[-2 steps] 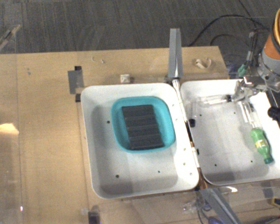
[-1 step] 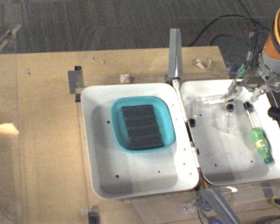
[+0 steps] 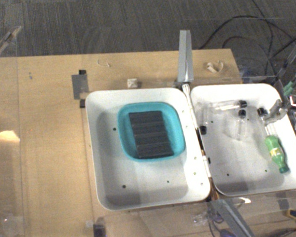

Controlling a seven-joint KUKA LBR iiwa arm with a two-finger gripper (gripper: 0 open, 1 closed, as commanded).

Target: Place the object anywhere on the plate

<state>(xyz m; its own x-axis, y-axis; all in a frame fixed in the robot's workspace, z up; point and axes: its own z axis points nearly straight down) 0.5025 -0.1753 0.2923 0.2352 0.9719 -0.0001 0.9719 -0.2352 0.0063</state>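
We locate the green bottle at the right of the right bin — long axis near-vertical in frame — directly below the pincer, whose opening we cannot tell; the teal plate lies far left.

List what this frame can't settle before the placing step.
- Hand: small, at the right bin's far right; its state is unreadable.
- Arm: cut off by the right edge.
- Clear items in the right bin: see-through against white, shapes unclear.
- Dark insert on the teal plate: too coarse to identify.
- Green bottle: label too small.
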